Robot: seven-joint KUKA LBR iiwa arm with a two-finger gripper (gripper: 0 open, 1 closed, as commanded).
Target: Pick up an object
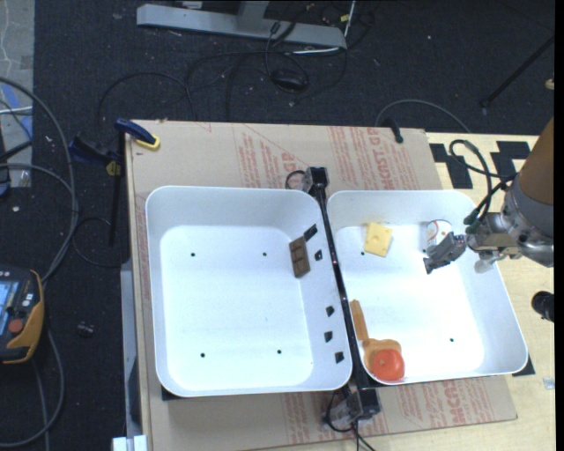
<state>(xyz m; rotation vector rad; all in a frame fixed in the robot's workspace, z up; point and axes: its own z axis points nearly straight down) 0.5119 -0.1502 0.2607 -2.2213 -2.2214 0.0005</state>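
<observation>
Dark carpet (pixel 220 88) strewn with black cables (pixel 79 220) surrounds a bench topped with a brown board (pixel 264 150) printed in red. A grey metal base (pixel 238 25) lies at the far edge of the floor, and a yellow-and-black device (pixel 19 315) sits at the left. Two shallow white bins stand side by side on the board, their adjoining walls touching and studded with small black clips (pixel 329 311).

The grey arm (pixel 533 207) reaches in from the right over the right bin (pixel 493 304). Its gripper (pixel 438 255) hangs low above the far half of that bin; whether it is spread or pressed together cannot be told.

In the right bin, a wooden-handled piece with a round orange-red head (pixel 385 362) lies along the left wall, its head in the near corner. A yellow block (pixel 378 239) sits near the far left corner, apart from the gripper. A small pale item (pixel 434 231), too small to identify, lies just beside the gripper.

In the left bin (pixel 176 291), a brown block (pixel 300 258) rests by the right wall. A blue-and-yellow clamp (pixel 138 134) grips the board's far left corner.
</observation>
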